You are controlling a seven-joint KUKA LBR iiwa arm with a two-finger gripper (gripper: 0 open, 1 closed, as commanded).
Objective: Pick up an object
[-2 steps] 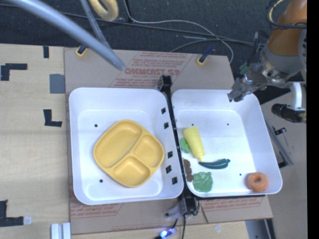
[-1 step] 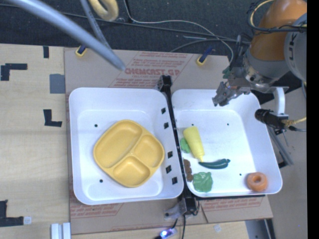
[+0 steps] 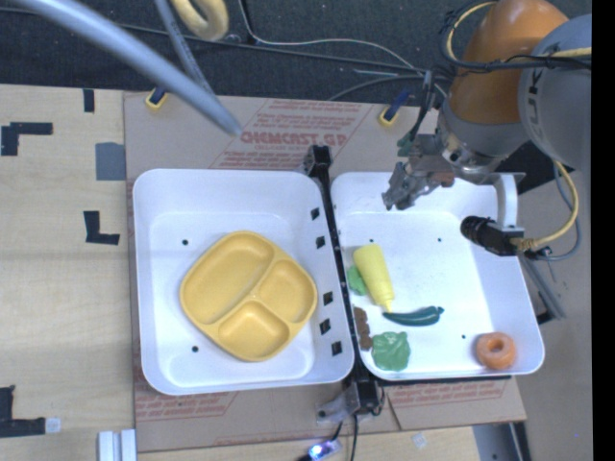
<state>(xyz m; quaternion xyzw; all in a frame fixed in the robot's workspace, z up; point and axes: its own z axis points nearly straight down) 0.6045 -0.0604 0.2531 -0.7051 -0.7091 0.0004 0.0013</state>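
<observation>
As you scan from the left, log these:
left bin (image 3: 159,257): holds a yellow divided plate (image 3: 249,296), three compartments, lying flat near the middle.
right bin (image 3: 480,248): your candidates sit along its near-left part: yellow bottle-shaped toy (image 3: 375,274) beside the divider, dark teal pepper (image 3: 417,316) just right of it, small brown piece (image 3: 363,326), green leafy piece (image 3: 391,351), orange donut (image 3: 496,350) in the near-right corner.
gripper (image 3: 402,191): above the right bin's far-left area, well apart from the toys; nothing between its fingers; you can't tell how far open.
</observation>
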